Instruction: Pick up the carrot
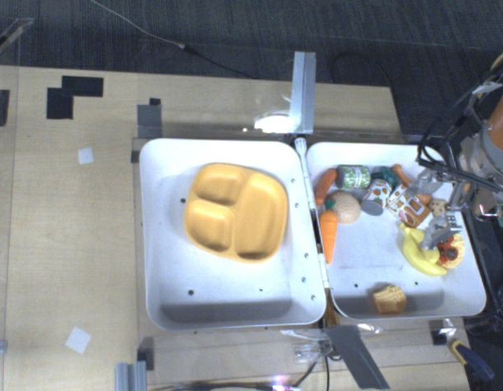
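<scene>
The carrot (328, 235) is orange and tapered. It lies along the left wall of the right bin (373, 263), pointing toward the front. My gripper (443, 220) hangs over the right side of that bin, above a banana (421, 256) and well to the right of the carrot. Nothing of the carrot is near it. The grey arm with its orange band (500, 125) comes in from the right edge.
A yellow divided plate (236, 211) sits in the left bin (169, 292). The right bin also holds a green can (353, 176), a pale round item (346, 208), a second orange piece (324, 183), small boxes (408, 205) and a bread piece (389, 299).
</scene>
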